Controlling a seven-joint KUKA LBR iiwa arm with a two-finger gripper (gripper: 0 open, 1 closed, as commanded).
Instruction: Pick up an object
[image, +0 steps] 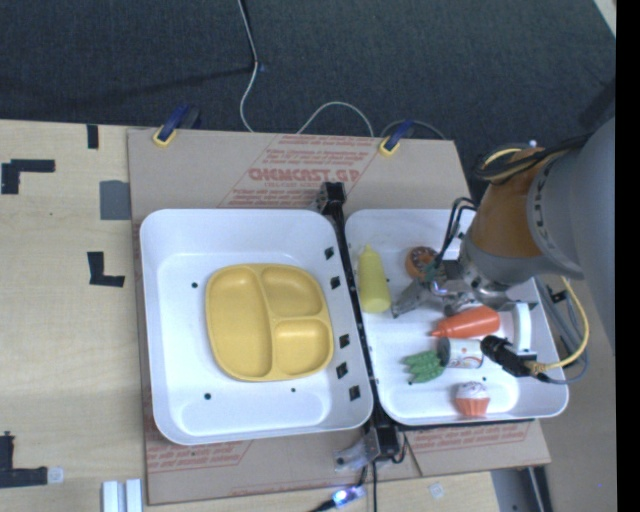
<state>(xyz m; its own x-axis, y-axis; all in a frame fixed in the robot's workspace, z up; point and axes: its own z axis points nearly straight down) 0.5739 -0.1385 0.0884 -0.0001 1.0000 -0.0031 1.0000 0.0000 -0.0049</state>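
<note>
Hand (412, 298) low in right bin (540, 400), fingers apart, nothing between them; yellow bottle (373, 280) just left of fingertips, long axis running top-to-bottom, nearest object

Orange carrot (466, 323) lies flat, seemingly ungripped, right bin (545, 400).

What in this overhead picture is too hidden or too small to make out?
- Tool: too small and dim in the camera view to read its state.
- Round orange item: partly covered by the arm; identity unclear.
- White object: tucked under the orange carrot toy; unclear.
- Right bin: its far side is hidden by the arm.
</note>
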